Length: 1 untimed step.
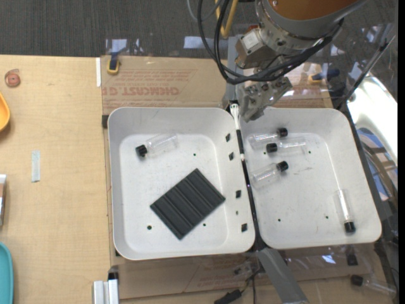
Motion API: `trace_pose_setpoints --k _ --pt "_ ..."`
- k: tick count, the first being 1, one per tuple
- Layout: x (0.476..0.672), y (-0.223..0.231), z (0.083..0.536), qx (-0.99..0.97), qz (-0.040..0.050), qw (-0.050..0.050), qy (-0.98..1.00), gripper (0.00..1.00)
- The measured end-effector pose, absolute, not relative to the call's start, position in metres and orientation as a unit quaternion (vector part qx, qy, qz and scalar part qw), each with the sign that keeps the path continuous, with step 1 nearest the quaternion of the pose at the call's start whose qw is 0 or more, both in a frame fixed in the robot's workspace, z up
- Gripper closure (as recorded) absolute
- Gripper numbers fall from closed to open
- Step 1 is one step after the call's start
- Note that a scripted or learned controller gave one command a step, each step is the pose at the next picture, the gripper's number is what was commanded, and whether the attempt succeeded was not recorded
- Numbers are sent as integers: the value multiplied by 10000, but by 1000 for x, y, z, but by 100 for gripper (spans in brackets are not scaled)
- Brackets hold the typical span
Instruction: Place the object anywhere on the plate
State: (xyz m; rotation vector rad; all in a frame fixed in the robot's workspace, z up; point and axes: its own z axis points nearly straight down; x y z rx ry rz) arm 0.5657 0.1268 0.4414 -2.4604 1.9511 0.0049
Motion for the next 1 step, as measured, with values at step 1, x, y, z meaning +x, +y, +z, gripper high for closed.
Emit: trace_pose_setpoints --k 1 --pt "539 207 439 -8992 17 17 4375 100"
